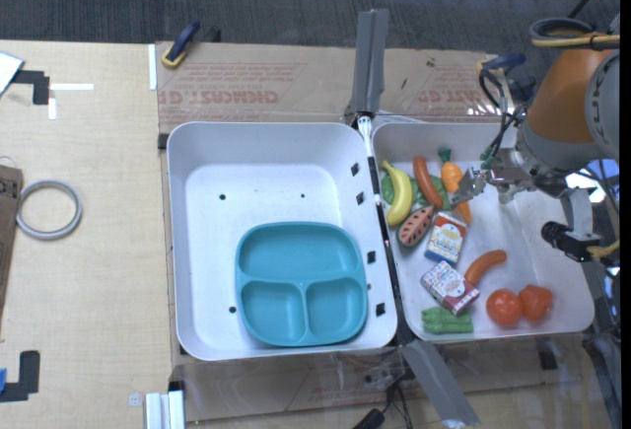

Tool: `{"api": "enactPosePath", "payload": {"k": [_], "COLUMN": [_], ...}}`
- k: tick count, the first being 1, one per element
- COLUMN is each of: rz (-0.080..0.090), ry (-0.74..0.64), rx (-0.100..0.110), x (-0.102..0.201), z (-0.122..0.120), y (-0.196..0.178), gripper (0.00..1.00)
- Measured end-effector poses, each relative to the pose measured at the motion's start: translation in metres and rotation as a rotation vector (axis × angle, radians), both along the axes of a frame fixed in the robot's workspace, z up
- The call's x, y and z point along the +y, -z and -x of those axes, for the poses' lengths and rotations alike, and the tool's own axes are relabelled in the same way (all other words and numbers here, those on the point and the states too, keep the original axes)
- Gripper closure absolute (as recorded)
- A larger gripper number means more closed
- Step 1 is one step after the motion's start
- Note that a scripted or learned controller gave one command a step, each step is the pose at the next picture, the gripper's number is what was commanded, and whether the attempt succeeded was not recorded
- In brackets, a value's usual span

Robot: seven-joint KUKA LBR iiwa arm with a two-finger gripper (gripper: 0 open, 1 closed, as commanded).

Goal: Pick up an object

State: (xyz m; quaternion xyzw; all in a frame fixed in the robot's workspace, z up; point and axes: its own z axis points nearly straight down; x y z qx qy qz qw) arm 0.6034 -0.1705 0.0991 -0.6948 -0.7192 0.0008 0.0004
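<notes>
The right bin [567, 250] holds several toy foods. Along its left side lie a yellow banana [397, 192], a red sausage [427, 182] and an orange carrot [452, 177]. Below them are a red slice [416, 225], a small carton [447, 240], a purple-edged box [451, 287], an orange sausage [485, 266], two red tomatoes [519, 305] and a green pod [446, 321]. My gripper [471, 186] hangs low over the bin's upper middle, right beside the carrot. I see nothing held in it.
In the left bin [197, 220] lies a teal divided plate [301, 284]. A grey post [371, 62] rises between the bins at the back. A tape ring [44, 208] lies on the bench at far left. Cables loop around the arm's orange band [567, 97].
</notes>
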Motion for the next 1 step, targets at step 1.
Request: {"api": "enactPosePath", "payload": {"k": [1], "rz": [0.0], "ry": [-0.013], "rx": [0.0], "x": [0.0044], "z": [0.0034], "y": [0.0023], "gripper": [0.0]}}
